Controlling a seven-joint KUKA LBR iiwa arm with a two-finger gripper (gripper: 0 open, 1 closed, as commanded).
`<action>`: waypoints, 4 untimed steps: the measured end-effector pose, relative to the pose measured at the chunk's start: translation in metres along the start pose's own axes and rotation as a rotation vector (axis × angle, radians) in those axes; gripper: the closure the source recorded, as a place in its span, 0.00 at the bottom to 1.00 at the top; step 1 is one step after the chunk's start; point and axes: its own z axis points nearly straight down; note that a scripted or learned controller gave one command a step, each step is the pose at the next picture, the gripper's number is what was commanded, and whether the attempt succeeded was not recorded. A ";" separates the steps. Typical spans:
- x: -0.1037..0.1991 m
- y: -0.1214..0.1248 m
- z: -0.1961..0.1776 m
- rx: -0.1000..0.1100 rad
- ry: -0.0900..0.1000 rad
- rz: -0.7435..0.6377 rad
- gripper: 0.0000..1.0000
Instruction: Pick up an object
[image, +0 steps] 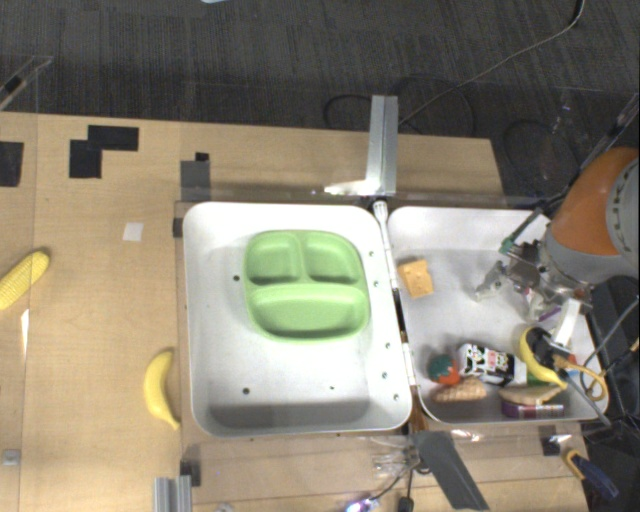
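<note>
- Gripper (495, 282) of the single arm: poised over the upper middle of the right bin (450, 240), nothing visibly in its grasp; whether spread or pressed together cannot be told from this slant.
- Tan block (416, 278): nearest candidate, lying alone at about 9 o'clock from the gripper, near but apart, close to the bin's left wall; long axis running roughly 12 to 6 o'clock.
- Black-and-white carton (490, 363): at about 6 o'clock from the gripper, farther off, long axis roughly 9 to 3 o'clock, touching a yellow banana (537, 362) at its 3 o'clock end.
- Judged simplest: a short travel toward 9 o'clock and a descent on the isolated block, rather than entering the crowded lower row.
</note>
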 end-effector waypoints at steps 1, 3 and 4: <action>0.084 -0.006 -0.020 0.001 -0.006 -0.341 0.00; 0.048 -0.114 0.000 -0.011 -0.009 -0.454 0.00; 0.051 -0.111 -0.011 -0.019 -0.005 -0.454 1.00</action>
